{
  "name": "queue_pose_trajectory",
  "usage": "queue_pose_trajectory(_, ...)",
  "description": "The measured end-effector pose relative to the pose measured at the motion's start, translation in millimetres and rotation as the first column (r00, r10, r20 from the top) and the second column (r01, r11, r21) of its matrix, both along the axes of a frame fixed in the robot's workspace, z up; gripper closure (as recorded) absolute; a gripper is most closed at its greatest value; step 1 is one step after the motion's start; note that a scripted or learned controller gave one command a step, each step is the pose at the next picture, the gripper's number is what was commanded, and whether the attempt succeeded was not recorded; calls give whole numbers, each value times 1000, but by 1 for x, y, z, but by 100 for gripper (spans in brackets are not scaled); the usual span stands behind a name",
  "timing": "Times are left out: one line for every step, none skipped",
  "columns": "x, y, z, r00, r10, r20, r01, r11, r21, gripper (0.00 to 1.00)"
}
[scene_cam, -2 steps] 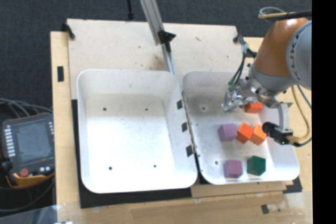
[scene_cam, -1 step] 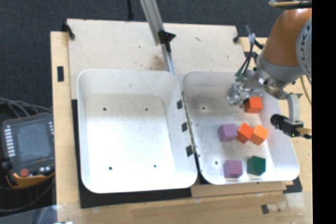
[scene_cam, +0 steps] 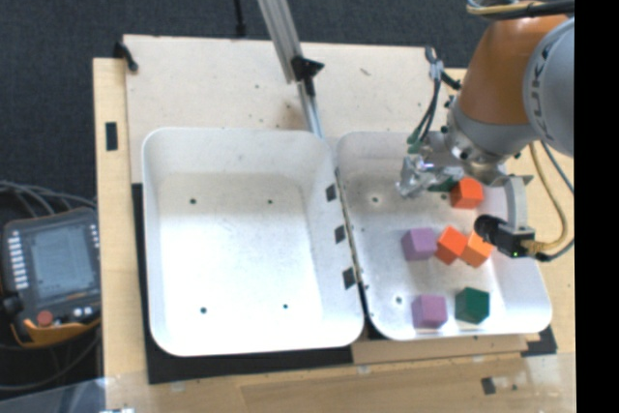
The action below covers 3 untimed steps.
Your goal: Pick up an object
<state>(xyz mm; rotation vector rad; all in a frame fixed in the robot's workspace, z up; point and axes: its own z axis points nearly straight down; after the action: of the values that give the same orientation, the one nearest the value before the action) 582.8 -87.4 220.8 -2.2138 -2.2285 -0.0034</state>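
- Nearest the camera, along the right bin's (scene_cam: 542,309) front edge, sit a purple cube (scene_cam: 428,310) and a green cube (scene_cam: 472,305), side by side with a small gap between them.
- Behind those, about mid-bin, a second purple block (scene_cam: 419,243) lies just left of two orange blocks: a red-orange one (scene_cam: 450,245) touching a paler orange one (scene_cam: 476,250) on its right.
- Another orange cube (scene_cam: 467,192) sits farther back, close under the wrist and just right of the gripper (scene_cam: 418,175).
- That gripper hangs low over the back part of the right bin, metal parts pointing down and left; whether its fingers are spread or closed cannot be told from this angle, and no block can be seen between them.
- Grey arm (scene_cam: 542,82) with its orange band comes in from the right, green and black cables looping down beside the wrist.
- Left bin (scene_cam: 155,160) is white, with a few dark specks on its floor; it touches the right bin along the middle seam.
- Both bins rest on a pale wooden bench (scene_cam: 213,77).
- An aluminium strut (scene_cam: 271,0) slants from the top down to the back of the seam.
- At far left, off the bench, lies a handheld control pendant (scene_cam: 53,271) with a grey screen.
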Motion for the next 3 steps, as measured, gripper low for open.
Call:
queue_pose_trajectory(-21,45,-6,1000,-1,-2,1,1000,-1,100)
queue_pose_trajectory(-35,84,1,1000,0,-2,0,1000,1,100)
queue_pose_trajectory(-55,129,17,1000,1,-3,-1,1000,1,100)
